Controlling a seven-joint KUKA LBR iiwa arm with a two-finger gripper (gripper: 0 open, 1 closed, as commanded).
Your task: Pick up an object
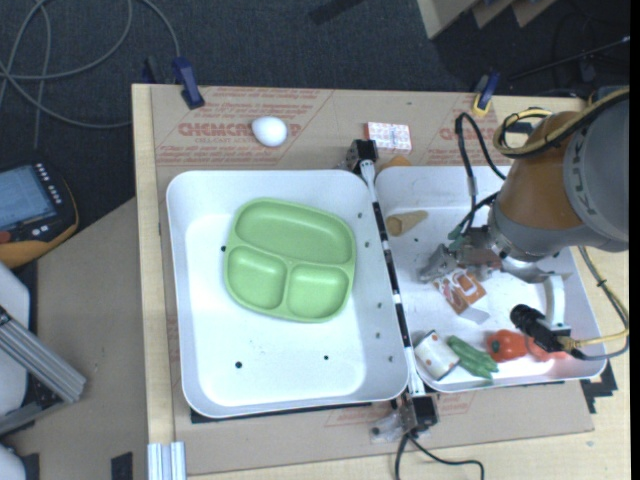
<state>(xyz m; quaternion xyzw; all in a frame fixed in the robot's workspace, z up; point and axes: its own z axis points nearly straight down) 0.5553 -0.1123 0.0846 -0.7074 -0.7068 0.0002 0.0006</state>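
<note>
On my screen, at about 9 o'clock, I see the left bin (200, 298), a shallow white tray with rounded corners and smooth walls. In it lies a light green plate (290, 259) of matte plastic with three compartments, one long at the top and two smaller below. Above this bin, at 11 o'clock, a small white egg-shaped object (268, 130) rests on the brown cardboard (300, 108) with red printing. Near 12 o'clock a small box with red and white pattern (389, 136) sits on the same cardboard.

At 3 o'clock is the right bin (440, 183). Inside it I see a tan flat piece (407, 223) near the dividing wall, an orange and white crumpled packet (464, 291) in the middle, and at the lower edge a white cup-like piece (436, 353), a long green pod shape (472, 357) and a red-orange round thing (508, 344). The gripper (452, 260) is low over the packet; I cannot tell how it stands. The grey arm with orange band (535, 183) comes from 3 o'clock.
</note>
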